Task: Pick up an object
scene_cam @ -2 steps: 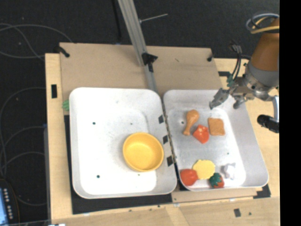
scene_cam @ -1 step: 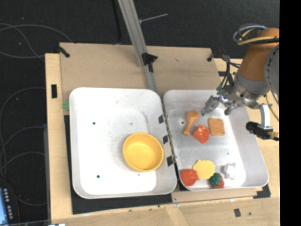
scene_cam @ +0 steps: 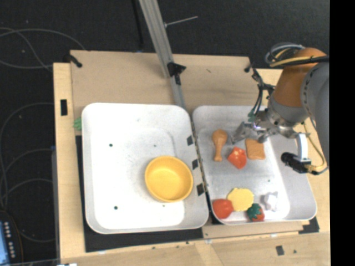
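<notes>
My gripper (scene_cam: 251, 134) hangs over the back part of the right bin (scene_cam: 294, 193), open, with nothing between its fingers. A tan block (scene_cam: 255, 150) lies just in front of it, and a red strawberry-like piece (scene_cam: 237, 158) sits to that block's left. An orange drumstick-shaped toy (scene_cam: 219, 143) lies further left. Along the bin's front lie a yellow piece (scene_cam: 240, 199), a red tomato-like piece (scene_cam: 222, 208), a small green and red piece (scene_cam: 255, 213) and a small white piece (scene_cam: 270, 200).
The left bin (scene_cam: 111, 148) holds a yellow bowl (scene_cam: 168, 178) near its right front. A grey metal pole (scene_cam: 161, 43) slants up from between the bins. The divider (scene_cam: 197, 159) between the bins runs just left of the drumstick.
</notes>
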`<state>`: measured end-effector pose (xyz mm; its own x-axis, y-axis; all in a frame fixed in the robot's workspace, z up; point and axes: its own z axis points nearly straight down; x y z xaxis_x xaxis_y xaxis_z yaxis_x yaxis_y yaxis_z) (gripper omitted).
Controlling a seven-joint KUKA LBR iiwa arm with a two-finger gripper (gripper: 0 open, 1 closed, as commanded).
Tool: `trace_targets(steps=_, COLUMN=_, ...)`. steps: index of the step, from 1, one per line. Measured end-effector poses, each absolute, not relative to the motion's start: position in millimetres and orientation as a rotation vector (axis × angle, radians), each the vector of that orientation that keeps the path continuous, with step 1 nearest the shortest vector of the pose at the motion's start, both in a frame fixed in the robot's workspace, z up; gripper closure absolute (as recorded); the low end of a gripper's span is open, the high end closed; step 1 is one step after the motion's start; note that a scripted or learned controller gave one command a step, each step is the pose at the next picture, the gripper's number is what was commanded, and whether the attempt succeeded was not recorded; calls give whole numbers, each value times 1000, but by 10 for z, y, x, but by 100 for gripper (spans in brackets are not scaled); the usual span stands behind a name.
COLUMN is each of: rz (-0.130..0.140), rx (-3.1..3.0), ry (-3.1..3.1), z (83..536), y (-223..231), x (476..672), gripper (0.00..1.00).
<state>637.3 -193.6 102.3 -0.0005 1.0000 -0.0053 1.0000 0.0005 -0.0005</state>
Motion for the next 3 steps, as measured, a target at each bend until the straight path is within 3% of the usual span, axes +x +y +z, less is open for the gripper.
trace_targets(steps=1, rz=-1, rx=2215, ry=2217, z=1166, y=-1944, x=6389, gripper=100)
trace_targets(steps=2, rz=9, rx=2212, ry=2222, z=1800, y=-1899, x=6440, gripper=100)
trace_targets(steps=3, rz=6, rx=2213, ry=2224, z=2080, y=-1907, x=6452, gripper=100)
